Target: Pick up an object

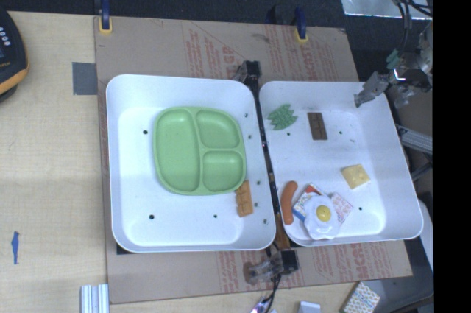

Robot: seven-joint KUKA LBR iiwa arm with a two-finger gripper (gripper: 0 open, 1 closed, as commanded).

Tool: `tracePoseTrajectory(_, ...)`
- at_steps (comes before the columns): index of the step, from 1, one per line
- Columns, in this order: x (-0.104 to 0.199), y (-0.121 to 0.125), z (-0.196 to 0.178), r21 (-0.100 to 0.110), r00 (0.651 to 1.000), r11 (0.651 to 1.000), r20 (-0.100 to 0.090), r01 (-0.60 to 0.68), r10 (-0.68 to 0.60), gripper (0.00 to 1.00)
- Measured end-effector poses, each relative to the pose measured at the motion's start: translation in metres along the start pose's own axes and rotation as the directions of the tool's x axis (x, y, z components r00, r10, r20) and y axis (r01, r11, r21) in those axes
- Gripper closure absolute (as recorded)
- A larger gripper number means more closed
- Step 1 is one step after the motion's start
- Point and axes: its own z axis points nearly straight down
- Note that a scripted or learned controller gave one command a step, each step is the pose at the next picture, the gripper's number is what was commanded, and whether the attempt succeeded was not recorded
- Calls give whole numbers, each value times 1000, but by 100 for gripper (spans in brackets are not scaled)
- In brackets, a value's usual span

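The widest thing under me is the cardboard sheet [221, 46] clamped to the bench, and on it sit my two white bins side by side. The left bin [129, 157] carries a pale green divided plate [199, 149] with three compartments, lying flat near its middle. Just beside the plate's lower right corner lies a small orange-brown waffle-like piece [243, 199], close to the bin's right wall.

The right bin [383, 179] holds the smaller things. Near its front edge is a cluster: a fried egg [322, 215], white with a yellow yolk, resting on a crumpled red-and-white packet [333, 205], with an orange-red sausage [288, 201] standing lengthwise just to their left. Well apart, towards the right, lies a pale yellow cheese-like block [355, 176]. Near the back of the bin are a dark brown chocolate bar [317, 125] and, to its left, a green leafy piece [281, 116].

My gripper [368, 89] hangs at the back right corner of the right bin, over its rim, with my wrist [408, 72] reaching in from the right. It has nothing in its grasp that I can see; how it is set, I cannot tell.
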Motion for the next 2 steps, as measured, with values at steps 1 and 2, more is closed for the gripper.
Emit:
tracePoseTrajectory(1, 50, -40, 165, 12, 1000, 1000, -4, 1, -1, 0)
tracePoseTrajectory(2, 40, 25, 118, -10, 1000, 1000, 2, 1, -1, 0)
